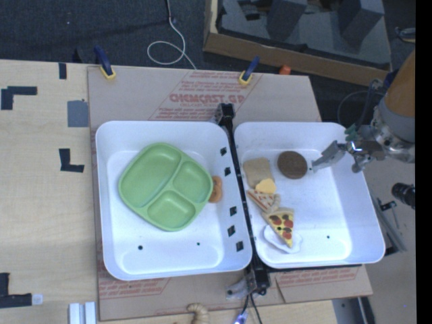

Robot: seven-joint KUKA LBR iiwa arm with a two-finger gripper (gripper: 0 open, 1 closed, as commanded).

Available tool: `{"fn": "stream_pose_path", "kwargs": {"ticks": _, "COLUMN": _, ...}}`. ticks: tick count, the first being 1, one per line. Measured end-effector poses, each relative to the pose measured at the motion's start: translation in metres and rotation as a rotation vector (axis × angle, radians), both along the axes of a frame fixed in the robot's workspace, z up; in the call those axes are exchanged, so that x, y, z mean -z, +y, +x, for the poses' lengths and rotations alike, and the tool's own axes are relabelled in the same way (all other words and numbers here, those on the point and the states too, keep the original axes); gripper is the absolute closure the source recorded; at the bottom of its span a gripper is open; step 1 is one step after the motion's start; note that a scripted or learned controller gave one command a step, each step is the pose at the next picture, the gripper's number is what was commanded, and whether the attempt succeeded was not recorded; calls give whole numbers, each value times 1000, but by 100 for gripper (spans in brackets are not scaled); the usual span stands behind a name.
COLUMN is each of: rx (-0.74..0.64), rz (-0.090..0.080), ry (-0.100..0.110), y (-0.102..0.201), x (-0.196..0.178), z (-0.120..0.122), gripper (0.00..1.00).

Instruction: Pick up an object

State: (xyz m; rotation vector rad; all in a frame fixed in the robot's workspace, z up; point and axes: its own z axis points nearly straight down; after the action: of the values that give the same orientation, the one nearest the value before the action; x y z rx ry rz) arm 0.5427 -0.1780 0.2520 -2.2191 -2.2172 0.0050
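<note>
Toy food is what the arm has to choose from, and none of it has been lifted yet. Starting at the left, the left bin point(111, 248) carries a green divided plate point(166, 185) lying flat, with a small orange-brown piece point(216, 189) tucked against the plate's right edge, close to the black divider point(233, 201) between the bins.

Across the divider, the right bin point(337, 241) has its things gathered along its left side: a tan slice like bread point(256, 169), a yellow wedge like cheese point(265, 186) just beside it on the near side, then a pizza slice point(258, 200) and another pizza slice point(282, 225) nearest to me, resting on something white. A round brown patty point(292, 165) sits a little farther right, apart from the rest, toward the far side of the bin.

Further right again, the gripper point(331, 156) hangs over the bin's right part, pointing left toward the patty and stopping just short of it. From here I cannot tell how wide the claw stands; it has hold of nothing that I can see.

So I judge the task barely begun: the reach is under way, and the closing, gripping and lifting are all left. The patty looks the likeliest target, being nearest.
</note>
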Motion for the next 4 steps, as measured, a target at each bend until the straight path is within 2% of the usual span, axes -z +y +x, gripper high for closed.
{"fn": "stream_pose_path", "kwargs": {"ticks": 1, "rx": -1, "rz": 0, "ry": 4, "y": 20, "x": 54, "z": 18, "gripper": 0}}
{"fn": "stream_pose_path", "kwargs": {"ticks": 2, "rx": 0, "rz": 0, "ry": 3, "y": 18, "x": 98, "z": 21, "gripper": 0}}
{"fn": "stream_pose_path", "kwargs": {"ticks": 3, "rx": 0, "rz": 0, "ry": 1, "y": 19, "x": 97, "z": 22, "gripper": 0}}
{"fn": "stream_pose_path", "kwargs": {"ticks": 4, "rx": -2, "rz": -1, "ry": -1, "y": 14, "x": 164, "z": 77, "gripper": 0}}
